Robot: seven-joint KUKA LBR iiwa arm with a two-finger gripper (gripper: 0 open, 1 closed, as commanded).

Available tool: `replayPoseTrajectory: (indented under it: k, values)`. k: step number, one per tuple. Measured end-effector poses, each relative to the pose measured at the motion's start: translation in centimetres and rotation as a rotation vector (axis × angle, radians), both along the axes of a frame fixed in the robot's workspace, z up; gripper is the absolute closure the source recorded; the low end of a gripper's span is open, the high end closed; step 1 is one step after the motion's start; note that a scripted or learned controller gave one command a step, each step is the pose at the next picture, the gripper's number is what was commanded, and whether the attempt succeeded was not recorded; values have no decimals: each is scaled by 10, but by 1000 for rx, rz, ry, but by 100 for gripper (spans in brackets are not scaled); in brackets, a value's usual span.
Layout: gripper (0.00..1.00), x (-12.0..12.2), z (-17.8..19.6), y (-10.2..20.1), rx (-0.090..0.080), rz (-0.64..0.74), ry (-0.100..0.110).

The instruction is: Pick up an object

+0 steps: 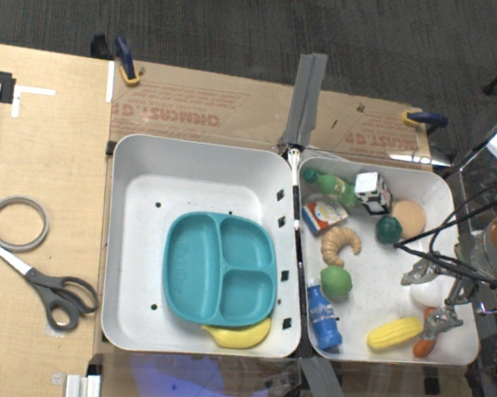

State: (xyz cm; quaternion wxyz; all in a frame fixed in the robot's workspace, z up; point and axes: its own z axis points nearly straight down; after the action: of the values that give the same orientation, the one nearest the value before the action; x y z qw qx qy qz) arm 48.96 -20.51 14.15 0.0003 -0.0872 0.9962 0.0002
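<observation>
Bright, even overhead light with soft shadows; mild glare washes the white bins (128, 223), and a bluish glow marks the bench's bottom edge.

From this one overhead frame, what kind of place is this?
Probably a robot grasping lab bench, not a kitchen. Two white bins sit on a wooden bench with cardboard clamped behind them; the right one holds toy food such as a corn cob and croissant. Scissors and a tape roll lie alongside.
</observation>
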Motion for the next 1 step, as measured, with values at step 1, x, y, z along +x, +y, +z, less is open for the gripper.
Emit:
replayPoseTrajectory:
  k: [1]
  values:
    - [0, -3, -50, -4, 0, -82, 0]
